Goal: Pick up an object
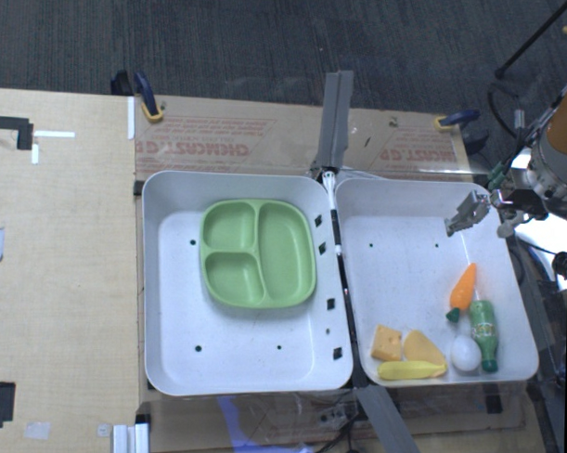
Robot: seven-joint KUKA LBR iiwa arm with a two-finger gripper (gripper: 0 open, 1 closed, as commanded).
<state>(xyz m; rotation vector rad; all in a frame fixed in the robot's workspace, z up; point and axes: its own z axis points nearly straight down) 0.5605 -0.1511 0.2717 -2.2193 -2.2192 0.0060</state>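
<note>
The divided plate (258, 253) lies in the left bin (160, 291). In the right bin (395, 234), right of the plate, the carrot (462, 287) lies behind the bottle (483, 334), egg (465, 354), banana (411, 369) and cheese wedges (405, 345).

The arm reaches in from the right edge, wrist angled down and leftward, its tool (465, 216) hanging low with metal fingers pointing down-left, nothing visible between them.
</note>
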